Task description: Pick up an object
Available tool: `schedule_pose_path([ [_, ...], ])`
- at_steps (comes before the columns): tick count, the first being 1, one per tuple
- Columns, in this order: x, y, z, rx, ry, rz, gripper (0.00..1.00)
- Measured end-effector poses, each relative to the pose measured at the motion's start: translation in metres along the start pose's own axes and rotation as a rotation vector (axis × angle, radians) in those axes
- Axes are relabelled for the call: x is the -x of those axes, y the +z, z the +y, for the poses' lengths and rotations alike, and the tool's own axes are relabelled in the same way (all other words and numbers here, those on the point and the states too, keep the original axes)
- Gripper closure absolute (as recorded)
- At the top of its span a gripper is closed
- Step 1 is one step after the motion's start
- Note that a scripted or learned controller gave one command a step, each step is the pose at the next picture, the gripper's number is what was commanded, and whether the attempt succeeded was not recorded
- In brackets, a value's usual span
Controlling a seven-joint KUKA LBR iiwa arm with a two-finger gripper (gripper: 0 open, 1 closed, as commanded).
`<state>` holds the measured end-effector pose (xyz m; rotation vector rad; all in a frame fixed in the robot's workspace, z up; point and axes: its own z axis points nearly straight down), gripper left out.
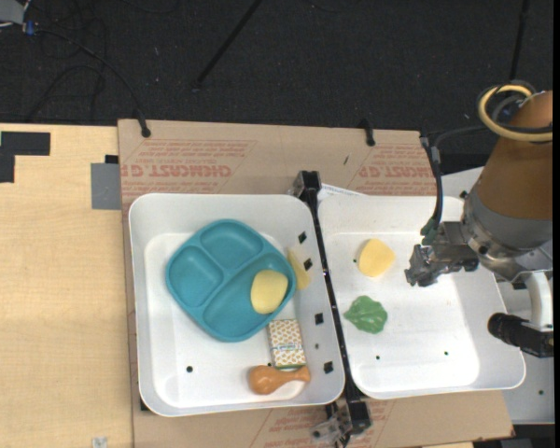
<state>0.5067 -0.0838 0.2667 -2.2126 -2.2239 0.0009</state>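
The pincer (pixel 422 273) hangs over the right bin (pixel 485 367); whether it is wide or narrow, I cannot tell. Just to its left lies a yellow piece (pixel 375 258), and below-left a green piece (pixel 366 315), the likeliest picks since both sit apart.

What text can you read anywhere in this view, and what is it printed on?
"CHEMCRST, G.P", red print, upside down, on the cardboard sheet behind the left bin; my reading is unsure.
The same print at upper right and along the bottom edge: partly hidden.
Small patterned packet: too small to read.
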Motion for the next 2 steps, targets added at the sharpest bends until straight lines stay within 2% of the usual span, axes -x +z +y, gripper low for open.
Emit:
schedule_pose_path([
  [1, -0.051, 0.001, -0.01, -0.001, 0.0, 0.0, 1.0],
  [2, -0.097, 0.019, -0.024, -0.003, 0.001, -0.001, 1.0],
])
